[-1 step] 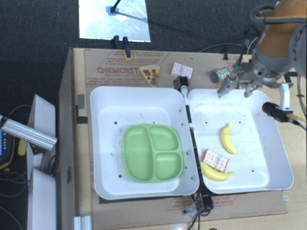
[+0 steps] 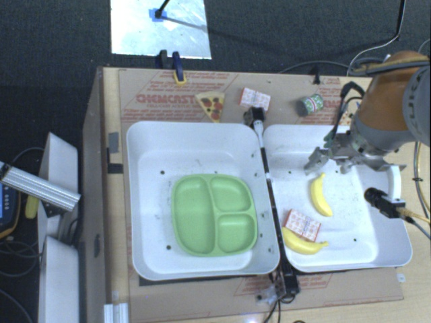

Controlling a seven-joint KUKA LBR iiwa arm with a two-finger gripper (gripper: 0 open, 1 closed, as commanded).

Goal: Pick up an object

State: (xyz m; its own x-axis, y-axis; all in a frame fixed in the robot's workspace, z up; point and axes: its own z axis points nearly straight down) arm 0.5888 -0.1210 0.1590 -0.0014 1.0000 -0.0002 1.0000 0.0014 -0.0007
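**Gripper low over the right bin, bananas on the bin floor**

From my station I see the arm [image 2: 394, 103] reaching in from the right, its orange band above the wrist, with the gripper [image 2: 331, 159] low over the back part of the right bin [image 2: 394, 251]. Two grey fingers [image 2: 315, 160] are spread apart, one toward the bin divider and one toward the arm's side, so I read the gripper as open. Nothing sits between the fingers.

Just below the gripper, a yellow banana [image 2: 320, 195] lies on the bin floor, running roughly front to back, its upper tip near the left finger; I cannot tell whether they touch. Nearer the front edge, a second banana [image 2: 304, 243] lies curved along the floor, and a small red and white packet [image 2: 302, 225] rests partly on top of it. The two bananas are near each other but apart.

In the left bin [image 2: 145, 180] a green divided plate [image 2: 214, 214] with three compartments lies flat near the middle.

On the bench [image 2: 161, 89] behind the bins I see a toy pizza slice [image 2: 211, 105], another red and white packet [image 2: 255, 99] and a small green can [image 2: 312, 103] on its side. A blue clamp [image 2: 177, 66] sits at the bench's back edge.
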